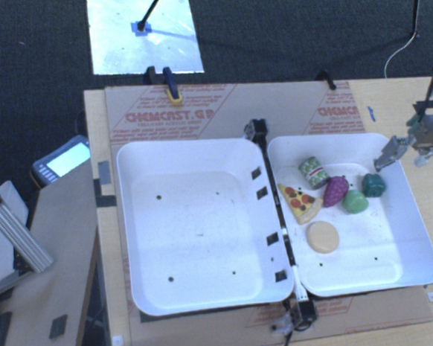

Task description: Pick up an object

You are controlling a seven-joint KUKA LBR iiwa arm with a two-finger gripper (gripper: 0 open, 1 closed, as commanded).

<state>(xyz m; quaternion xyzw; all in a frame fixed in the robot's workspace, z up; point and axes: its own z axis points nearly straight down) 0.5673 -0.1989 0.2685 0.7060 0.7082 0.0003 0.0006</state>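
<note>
The right bin holds several small toys. A small can with a green and red label stands at the back, with a purple bunch of grapes beside it. A pizza slice lies by the bin's left wall, and a tan round disc lies in front of it. A light green piece and a dark teal piece sit close together to the right. My gripper hangs over the bin's right rim, just right of and above the teal piece. It is open, with nothing between its fingers.
The left bin sits alongside, joined by a black-clipped divider. Both bins rest on a cardboard sheet. A metal plate lies behind the bench, and a small device sits to the left.
</note>
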